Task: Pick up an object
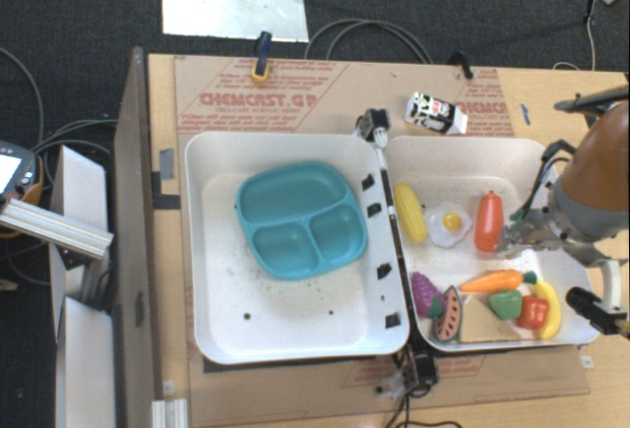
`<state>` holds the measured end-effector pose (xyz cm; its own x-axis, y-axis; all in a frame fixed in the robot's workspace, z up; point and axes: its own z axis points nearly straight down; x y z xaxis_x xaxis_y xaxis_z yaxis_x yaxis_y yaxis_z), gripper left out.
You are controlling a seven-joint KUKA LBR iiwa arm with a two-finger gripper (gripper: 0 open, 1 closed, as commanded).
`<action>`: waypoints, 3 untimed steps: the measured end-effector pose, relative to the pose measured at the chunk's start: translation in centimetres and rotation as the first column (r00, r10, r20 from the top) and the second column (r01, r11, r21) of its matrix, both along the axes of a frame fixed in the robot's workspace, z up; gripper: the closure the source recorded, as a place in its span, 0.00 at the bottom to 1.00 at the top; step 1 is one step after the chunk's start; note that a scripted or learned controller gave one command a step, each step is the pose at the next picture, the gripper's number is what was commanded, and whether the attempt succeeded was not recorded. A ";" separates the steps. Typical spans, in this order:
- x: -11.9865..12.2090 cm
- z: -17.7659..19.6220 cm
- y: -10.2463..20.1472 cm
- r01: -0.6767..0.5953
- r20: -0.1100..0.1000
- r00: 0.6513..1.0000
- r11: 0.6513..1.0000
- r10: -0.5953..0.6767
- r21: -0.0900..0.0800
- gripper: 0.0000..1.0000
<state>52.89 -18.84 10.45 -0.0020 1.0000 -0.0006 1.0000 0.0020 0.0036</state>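
The right bin [463,155] holds toy food: a yellow corn cob [409,213], a fried egg [451,224], an upright red-orange piece [488,220], a carrot [492,281], purple grapes [425,293], a watermelon slice [448,313], a green pepper [505,303], a red pepper [533,312] and a banana [550,308]. My gripper [518,237] hangs low at the bin's right side. It is just right of the red-orange piece and above the carrot. The wrist hides its tip, and I see nothing held in it.
A teal divided plate [302,219] lies in the left bin [221,249]. A small black-and-white carton [436,113] rests on the cardboard behind the bins. A row of black clips [382,210] joins the two bins. Cables run behind the bench.
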 end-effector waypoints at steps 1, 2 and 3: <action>4.9 5.9 -1.9 -0.003 0.007 1.000 1.000 0.003 -0.004 1.00; 7.4 1.1 -1.9 -0.001 0.017 1.000 1.000 0.001 -0.013 1.00; 4.4 -2.1 -1.8 0.001 -0.005 1.000 1.000 -0.001 0.001 1.00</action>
